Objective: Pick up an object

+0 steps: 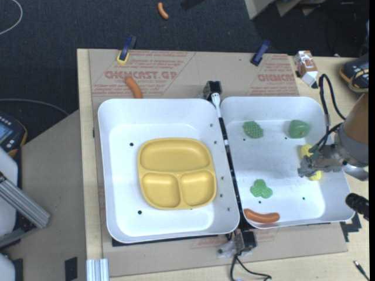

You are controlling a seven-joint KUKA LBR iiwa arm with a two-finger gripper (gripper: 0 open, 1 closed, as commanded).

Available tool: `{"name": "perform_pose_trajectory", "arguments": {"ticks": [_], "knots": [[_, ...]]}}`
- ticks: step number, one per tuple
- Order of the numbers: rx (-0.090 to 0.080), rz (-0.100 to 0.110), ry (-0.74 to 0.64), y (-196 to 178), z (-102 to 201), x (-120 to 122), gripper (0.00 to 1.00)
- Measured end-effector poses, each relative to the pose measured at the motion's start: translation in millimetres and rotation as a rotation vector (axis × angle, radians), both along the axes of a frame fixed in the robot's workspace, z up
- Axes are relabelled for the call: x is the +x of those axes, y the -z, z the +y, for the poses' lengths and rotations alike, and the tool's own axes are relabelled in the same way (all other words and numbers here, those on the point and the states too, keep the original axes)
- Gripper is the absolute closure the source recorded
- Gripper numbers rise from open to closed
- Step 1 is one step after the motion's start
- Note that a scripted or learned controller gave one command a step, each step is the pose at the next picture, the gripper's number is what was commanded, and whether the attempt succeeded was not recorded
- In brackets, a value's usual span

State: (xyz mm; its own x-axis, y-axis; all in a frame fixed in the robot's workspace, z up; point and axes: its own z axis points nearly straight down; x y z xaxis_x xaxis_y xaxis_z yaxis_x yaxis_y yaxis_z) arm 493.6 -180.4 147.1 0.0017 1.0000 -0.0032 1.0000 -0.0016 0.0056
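Camera view: two-finger gripper (312, 167) low at right bin's (281, 212) right edge over a small yellow toy piece (308, 153), finger state can't tell; risk is pads landing off-centre, skidding it against the wall for an empty close.

In the right bin lie two green broccoli pieces (253, 129) (261, 189), a green pepper (298, 129), an orange sausage (262, 216) at the front edge, and a partly hidden yellow piece (307, 152).
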Motion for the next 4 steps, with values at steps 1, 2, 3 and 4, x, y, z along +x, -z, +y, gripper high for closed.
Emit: {"name": "perform_pose_trajectory", "arguments": {"ticks": [1, 2, 3, 4], "knots": [[0.000, -0.002, -0.003, -64, 0, 0, 1.00], [0.001, 0.001, -0.003, -79, 0, 1, 1.00], [0.003, 0.002, -0.009, -69, 49, 33, 1.00], [0.003, 0.001, -0.008, -65, 94, 74, 1.00]]}}
